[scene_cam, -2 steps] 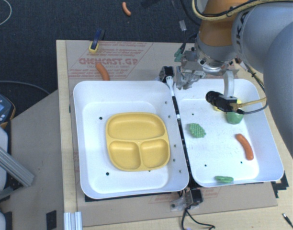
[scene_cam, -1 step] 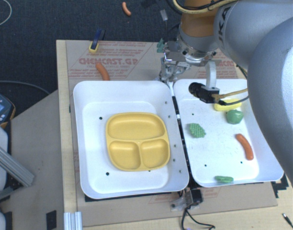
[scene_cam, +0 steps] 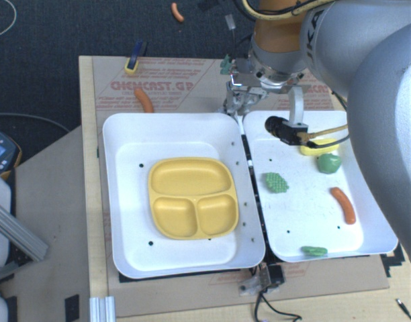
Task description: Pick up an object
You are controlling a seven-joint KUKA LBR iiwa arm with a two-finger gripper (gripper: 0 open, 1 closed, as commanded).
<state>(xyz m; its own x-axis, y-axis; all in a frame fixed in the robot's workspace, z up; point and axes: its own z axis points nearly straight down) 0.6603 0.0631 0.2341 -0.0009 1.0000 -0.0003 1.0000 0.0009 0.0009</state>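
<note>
My gripper hangs over the far edge of the bench, right where the two white bins meet, above the rim rather than over any object. In the right bin lie a yellow banana, a round green fruit, a knobbly green piece, an orange sausage and a flat green pod. A black part hanging from the wrist covers the banana's left end. I see nothing held in the gripper.
The left bin holds a yellow divided tray. On the cardboard behind the bins lie an orange sausage and a blue and yellow tool. The grey arm covers the right bin's far right corner.
</note>
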